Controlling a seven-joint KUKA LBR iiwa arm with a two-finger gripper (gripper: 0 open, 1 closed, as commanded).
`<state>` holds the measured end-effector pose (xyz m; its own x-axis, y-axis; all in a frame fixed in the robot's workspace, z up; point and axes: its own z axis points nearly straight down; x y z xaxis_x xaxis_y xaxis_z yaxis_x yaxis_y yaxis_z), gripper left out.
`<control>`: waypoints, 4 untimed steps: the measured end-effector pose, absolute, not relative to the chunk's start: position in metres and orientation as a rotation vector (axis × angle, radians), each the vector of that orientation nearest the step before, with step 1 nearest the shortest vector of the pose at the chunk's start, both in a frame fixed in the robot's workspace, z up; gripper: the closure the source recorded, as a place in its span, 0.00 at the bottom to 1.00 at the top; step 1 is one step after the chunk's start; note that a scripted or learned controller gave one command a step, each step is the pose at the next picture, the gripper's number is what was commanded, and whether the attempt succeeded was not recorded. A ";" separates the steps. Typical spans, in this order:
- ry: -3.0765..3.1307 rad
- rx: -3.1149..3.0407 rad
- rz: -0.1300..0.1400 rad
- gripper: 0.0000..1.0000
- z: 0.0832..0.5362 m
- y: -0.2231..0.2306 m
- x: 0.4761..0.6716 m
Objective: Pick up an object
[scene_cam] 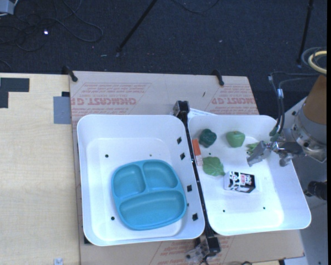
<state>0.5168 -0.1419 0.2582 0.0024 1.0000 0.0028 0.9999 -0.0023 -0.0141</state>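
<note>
Pepper [235, 138] lying just left of gripper [263, 152], slightly above in view; carton [241, 181] sitting below-left. Gripper hovering low in right bin [289, 214], nothing visibly between fingers; opening unclear. Advising: centre over one item, avoid neighbours, descend straight.

Arm [314, 120]: we see it cut off by the right edge.
Gripper [258, 153]: too blurred for us to read.
Black-and-white item [241, 181]: we cannot make out its print.
</note>
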 end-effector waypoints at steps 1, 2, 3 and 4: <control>-2.219 -2.219 0.003 0.00 0.264 -0.142 0.519; -2.216 -2.216 0.007 0.00 0.204 -0.135 0.525; -2.215 -2.217 0.007 0.00 0.139 -0.134 0.523; -2.230 -2.237 -0.012 0.00 0.115 -0.137 0.529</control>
<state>0.5288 -0.1373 0.1147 0.0034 1.0000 -0.0063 0.9998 -0.0032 0.0174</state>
